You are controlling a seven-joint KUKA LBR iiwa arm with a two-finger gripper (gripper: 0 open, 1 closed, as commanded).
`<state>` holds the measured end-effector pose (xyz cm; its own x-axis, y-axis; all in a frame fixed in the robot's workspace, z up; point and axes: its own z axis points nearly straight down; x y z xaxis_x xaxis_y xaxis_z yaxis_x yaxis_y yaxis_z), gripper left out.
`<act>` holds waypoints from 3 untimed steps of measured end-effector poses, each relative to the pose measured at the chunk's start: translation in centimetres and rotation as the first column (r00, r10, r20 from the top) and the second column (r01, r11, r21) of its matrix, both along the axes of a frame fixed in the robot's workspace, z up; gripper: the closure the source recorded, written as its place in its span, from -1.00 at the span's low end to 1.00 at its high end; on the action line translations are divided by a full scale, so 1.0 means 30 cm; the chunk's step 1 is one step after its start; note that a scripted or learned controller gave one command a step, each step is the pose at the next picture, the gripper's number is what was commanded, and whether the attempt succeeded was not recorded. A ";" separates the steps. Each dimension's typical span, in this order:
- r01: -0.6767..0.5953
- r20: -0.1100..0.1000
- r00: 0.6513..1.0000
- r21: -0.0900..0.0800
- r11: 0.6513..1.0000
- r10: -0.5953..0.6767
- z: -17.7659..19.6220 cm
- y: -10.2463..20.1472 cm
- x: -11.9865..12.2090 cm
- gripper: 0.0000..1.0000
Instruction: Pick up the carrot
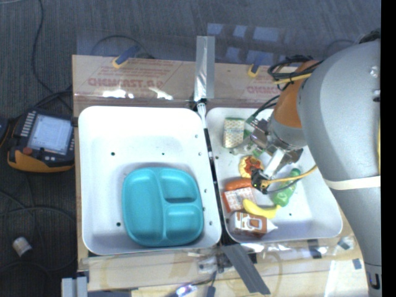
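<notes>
Right bin [322, 218], near edge: brown-and-white packet [249, 224]; yellow banana [260, 208], curved, just beyond it. Carrot [237, 184]: orange, stubby, smooth, long axis left–right, lying left of the gripper [263, 181], touching a red-and-white wrapper [236, 198] on its near side. Gripper low over the heap; fingers' state cannot be told. Green item [285, 195] right of it. Far: pale ribbed sponge-like block [234, 132]. Left bin [99, 166]: teal compartment tray [163, 206], glossy plastic
</notes>
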<state>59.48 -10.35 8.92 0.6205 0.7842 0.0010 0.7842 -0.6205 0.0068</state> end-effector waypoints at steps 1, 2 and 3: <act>0.289 -0.012 0.957 0.000 0.957 -0.289 0.178 -0.206 -0.198 -1.00; 0.421 -0.014 0.907 0.001 0.907 -0.421 0.180 0.033 -0.377 -1.00; 0.456 0.007 0.890 0.007 0.890 -0.456 0.002 -0.004 -0.308 -1.00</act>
